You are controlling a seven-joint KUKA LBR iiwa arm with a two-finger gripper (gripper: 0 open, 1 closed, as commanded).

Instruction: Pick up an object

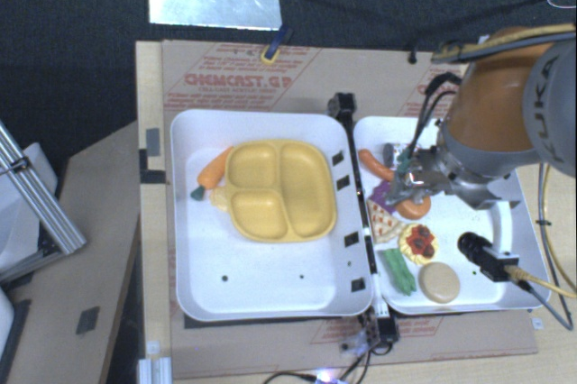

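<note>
Here the gripper [407, 178] hangs low in the right bin [518, 297], over a purple toy [382, 191] and an orange piece [414, 208], a sausage [374, 163] just left; whether it grips anything I cannot tell
</note>
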